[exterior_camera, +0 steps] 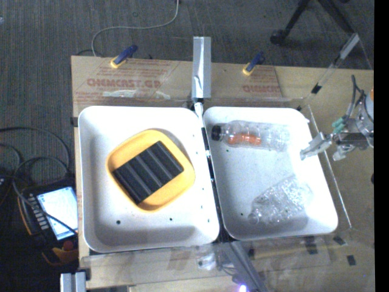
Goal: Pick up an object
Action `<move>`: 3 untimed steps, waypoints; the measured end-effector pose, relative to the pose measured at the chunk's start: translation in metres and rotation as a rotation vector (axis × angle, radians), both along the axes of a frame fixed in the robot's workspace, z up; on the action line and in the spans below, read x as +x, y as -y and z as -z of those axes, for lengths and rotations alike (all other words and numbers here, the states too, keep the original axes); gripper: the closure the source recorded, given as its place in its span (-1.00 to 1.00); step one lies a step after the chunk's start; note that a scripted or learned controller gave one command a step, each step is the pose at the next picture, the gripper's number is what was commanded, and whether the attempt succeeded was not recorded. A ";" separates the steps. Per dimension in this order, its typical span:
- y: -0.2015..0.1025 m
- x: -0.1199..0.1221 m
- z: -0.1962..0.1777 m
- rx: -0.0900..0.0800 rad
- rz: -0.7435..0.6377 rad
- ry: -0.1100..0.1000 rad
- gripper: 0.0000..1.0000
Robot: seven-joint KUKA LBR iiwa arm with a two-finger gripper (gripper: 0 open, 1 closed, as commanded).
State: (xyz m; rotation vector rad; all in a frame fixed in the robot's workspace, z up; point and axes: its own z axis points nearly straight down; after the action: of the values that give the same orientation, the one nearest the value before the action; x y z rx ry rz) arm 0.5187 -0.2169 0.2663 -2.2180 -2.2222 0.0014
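1. Dark grey carpet lay around the wooden bench (91,78), and on it we saw two shallow white plastic bins side by side: the left bin (97,212) and the right bin (319,221).

2. We found the grey two-finger pincer (313,148) at the right rim of the right bin, about level with the bin's far half, at the end of an arm reaching in from the right. Whether it was released or clenched we could not tell, as its tip was too small and blurred; we saw nothing held in it.

3. Nearest to it, we judged, was the clear plastic bottle with an orange label (249,134), lying on its side along the far wall of the right bin. Its dark cap pointed left and its base right, so its long axis ran left to right, roughly in line with the pincer's way in. The base end lay a little left of the pincer and slightly farther back.

4. We also saw a crumpled clear plastic bottle (279,198) nearer in the same bin, lying slantwise from near-left to far-right, left of the pincer and nearer.

5. A yellow, rounded square plastic lid with a black ribbed panel (152,169) sat in the left bin, well apart from the pincer.

6. We judged the coming move to turn on a short shift left, with the close set across the labelled bottle's long axis, near to far.
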 end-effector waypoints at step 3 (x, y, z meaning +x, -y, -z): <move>-0.060 0.131 0.137 -0.013 -0.199 -0.042 -1.00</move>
State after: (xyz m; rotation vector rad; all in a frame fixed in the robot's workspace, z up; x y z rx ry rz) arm 0.6499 -0.1569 0.1292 -1.9725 -2.4156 0.0625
